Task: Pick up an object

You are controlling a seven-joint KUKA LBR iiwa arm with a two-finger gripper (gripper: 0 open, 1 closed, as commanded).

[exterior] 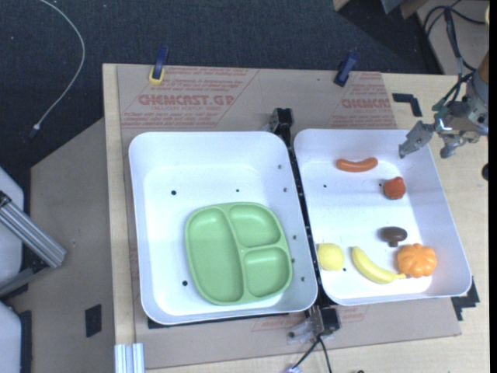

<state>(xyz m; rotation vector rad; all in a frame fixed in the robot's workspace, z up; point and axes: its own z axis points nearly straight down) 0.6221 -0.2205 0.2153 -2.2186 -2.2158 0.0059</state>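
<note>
The right bin (443,208) holds several toy foods: an orange sausage (356,163), a red tomato (394,188), a brown mushroom (392,235), an orange pumpkin (416,260), a yellow banana (373,266) and a yellow lemon (330,256). My gripper (430,144) hangs over the bin's far right corner, above and to the right of the sausage and the tomato. Its two grey fingers are spread apart, open, with nothing between them.
The left bin (155,169) holds a green divided plate (237,251) toward its near side. Black clips join the two bins at their far (283,120) and near (326,318) ends. Blue clamps (345,68) hold the cardboard base.
</note>
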